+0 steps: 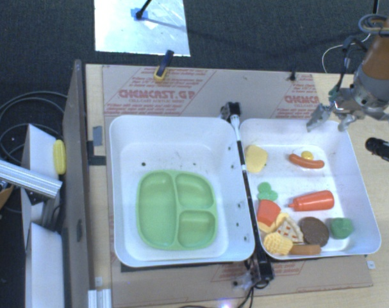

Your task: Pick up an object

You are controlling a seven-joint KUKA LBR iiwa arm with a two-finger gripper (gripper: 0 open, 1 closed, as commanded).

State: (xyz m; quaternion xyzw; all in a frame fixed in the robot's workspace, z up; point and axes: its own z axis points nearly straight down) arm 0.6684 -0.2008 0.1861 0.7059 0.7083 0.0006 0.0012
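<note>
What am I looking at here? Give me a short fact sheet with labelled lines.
left bin: holds a green divided plate
right bin: holds toy food, including a hot dog, a carrot, a yellow piece and a brown patty
gripper: over the right bin's far edge, fingers spread, nothing between them
arm: reaches in from the right
</note>
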